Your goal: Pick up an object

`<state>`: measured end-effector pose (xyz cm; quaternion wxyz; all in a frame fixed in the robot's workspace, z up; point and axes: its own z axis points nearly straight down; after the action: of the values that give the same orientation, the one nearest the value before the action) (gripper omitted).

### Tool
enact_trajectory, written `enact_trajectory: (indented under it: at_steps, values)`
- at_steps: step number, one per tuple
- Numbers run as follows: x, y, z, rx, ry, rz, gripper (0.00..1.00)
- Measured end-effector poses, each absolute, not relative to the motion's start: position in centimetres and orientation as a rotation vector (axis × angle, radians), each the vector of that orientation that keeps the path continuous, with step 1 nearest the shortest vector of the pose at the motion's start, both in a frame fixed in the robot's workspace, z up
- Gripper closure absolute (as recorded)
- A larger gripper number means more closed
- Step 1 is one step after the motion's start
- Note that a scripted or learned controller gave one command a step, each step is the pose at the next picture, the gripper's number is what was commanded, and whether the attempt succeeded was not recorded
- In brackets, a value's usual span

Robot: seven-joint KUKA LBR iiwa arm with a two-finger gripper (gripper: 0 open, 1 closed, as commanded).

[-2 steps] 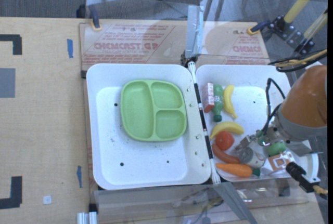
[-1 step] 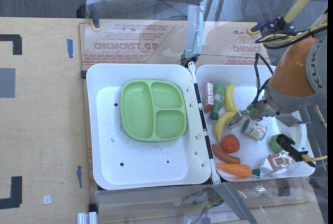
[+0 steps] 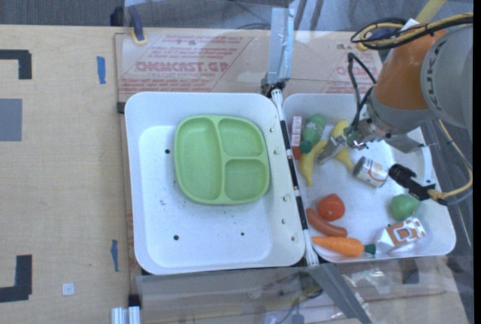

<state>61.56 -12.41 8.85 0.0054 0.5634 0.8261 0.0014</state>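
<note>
pincer [image 3: 333,147] | over right bin [image 3: 443,236] | touching banana [image 3: 307,167] | opening: cannot tell

Red lettering on the clear sheet [image 3: 197,61] behind the left bin appears to read "CHEMCAST GP"; the finer red lines beneath it are illegible. Labels on the small packages in the right bin are too small to read.

Both white bins [image 3: 143,187] looked like smooth matt plastic; green divided plate [image 3: 222,159] was plastic too, slight sheen. Toy tomato [image 3: 331,207], carrot [image 3: 338,245] and banana [image 3: 308,165] looked glossy plastic. Small can [image 3: 371,171] looked metallic, shiny. Bench top [image 3: 60,165] was pale wood-grain, matt. Arm's orange band [image 3: 402,78] was smooth, glossy.
</note>
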Motion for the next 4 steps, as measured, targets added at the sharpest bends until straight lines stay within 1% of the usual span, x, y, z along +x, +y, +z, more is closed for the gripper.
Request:
enact_trajectory:
  at_steps: [1, 2, 3, 4]
  values:
    - [63.1, -13.5, 12.4, 1.804, 2.565, 0.002, 0.0]
    - [58.2, -16.5, 8.9, 1.41, 2.797, 0.003, 0.0]
    - [52.9, -14.9, 8.9, 1.325, 2.836, 0.004, 0.0]
    - [58.1, -16.6, 9.2, 1.226, 2.886, 0.003, 0.0]
